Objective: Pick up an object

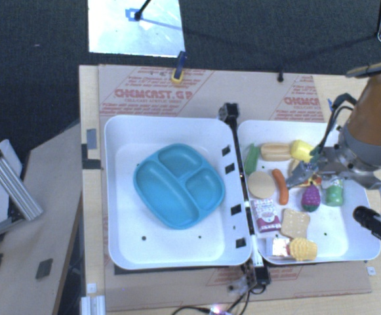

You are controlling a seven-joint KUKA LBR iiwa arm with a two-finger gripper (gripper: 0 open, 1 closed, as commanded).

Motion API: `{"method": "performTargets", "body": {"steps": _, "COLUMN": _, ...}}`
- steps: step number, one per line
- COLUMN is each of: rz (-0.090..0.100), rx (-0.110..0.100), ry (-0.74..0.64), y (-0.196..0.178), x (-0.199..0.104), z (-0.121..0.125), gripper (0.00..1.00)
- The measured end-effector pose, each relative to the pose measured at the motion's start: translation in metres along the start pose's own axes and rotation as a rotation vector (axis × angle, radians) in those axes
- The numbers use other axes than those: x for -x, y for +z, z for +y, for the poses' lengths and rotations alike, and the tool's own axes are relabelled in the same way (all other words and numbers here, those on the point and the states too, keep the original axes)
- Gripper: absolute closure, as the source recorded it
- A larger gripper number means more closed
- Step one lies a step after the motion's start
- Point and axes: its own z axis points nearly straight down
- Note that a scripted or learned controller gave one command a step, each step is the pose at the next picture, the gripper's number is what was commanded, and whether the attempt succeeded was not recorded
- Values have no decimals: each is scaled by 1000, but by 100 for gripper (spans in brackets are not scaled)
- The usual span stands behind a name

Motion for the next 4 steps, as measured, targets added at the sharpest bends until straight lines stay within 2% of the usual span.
{"method": "performTargets", "body": {"steps": 1, "rz": -1, "rx": 8, "ry": -2, "y": -4, "x": 0, "z": 2, "gripper": 0}}
{"method": "performTargets", "body": {"steps": 3, "rz": 0, "rx": 3, "ry": -1, "y": 123, "x": 2, "z": 9, "gripper": 0}}
{"method": "performTargets", "body": {"steps": 4, "rz": 4, "rx": 10, "ry": -2, "y": 144, "x": 1, "z": 12, "gripper": 0}}
